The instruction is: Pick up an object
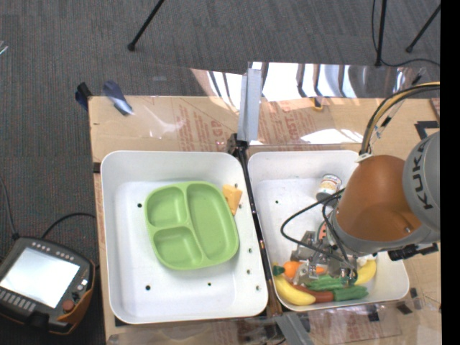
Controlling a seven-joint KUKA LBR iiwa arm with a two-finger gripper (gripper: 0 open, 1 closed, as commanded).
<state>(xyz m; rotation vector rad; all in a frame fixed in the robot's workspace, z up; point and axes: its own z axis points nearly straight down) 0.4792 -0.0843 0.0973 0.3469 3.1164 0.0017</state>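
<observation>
Gripper [323, 263] low in the right bin [284, 165], over toy food: banana [293, 292], carrot [290, 269], something green [350, 292]. Whether it grips anything, I cannot tell. Green plate [191, 225] lies in the left bin [122, 171].

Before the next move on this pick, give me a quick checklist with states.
1. Gripper is over the pile of toy food: ok, it sits low in the right bin, near that bin's front edge.
2. A target lies within reach: ok, a banana, a small orange piece and a green piece lie right beside it.
3. Something is between the fingers: cannot tell, the wrist and cables hide them.
4. Other items are out of the way: ok, the small jar stands apart toward the back of the bin.
5. Left bin is not involved: ok, the green divided plate and a yellow wedge lie there, apart from the arm.
</observation>
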